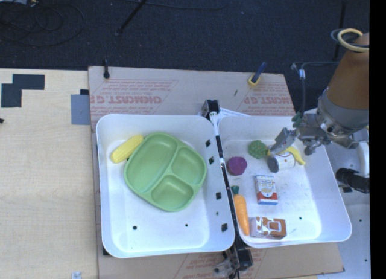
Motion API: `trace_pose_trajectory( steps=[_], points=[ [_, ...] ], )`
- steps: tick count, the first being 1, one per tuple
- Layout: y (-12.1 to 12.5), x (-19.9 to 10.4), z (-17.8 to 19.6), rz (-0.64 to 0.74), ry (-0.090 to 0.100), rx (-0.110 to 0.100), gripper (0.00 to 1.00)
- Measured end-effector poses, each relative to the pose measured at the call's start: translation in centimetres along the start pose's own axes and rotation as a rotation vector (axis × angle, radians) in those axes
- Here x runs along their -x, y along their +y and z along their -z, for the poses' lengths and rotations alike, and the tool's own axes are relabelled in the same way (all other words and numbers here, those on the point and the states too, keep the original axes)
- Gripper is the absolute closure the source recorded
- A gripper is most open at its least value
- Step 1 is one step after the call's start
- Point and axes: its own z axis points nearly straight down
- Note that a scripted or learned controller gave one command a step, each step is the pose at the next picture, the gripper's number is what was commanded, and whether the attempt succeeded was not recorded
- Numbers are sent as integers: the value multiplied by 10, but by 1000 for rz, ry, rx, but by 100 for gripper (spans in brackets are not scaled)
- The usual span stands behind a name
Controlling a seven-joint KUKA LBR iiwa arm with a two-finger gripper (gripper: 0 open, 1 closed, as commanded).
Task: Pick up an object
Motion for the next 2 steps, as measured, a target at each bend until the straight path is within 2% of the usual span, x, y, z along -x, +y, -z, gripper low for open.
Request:
trace_pose_trajectory(
  steps=[1,2],
  points=[
    [-23,-39,-139,-4,0,0,0],
    [70,-9,-156,1,0,-2,0]
  ],
)
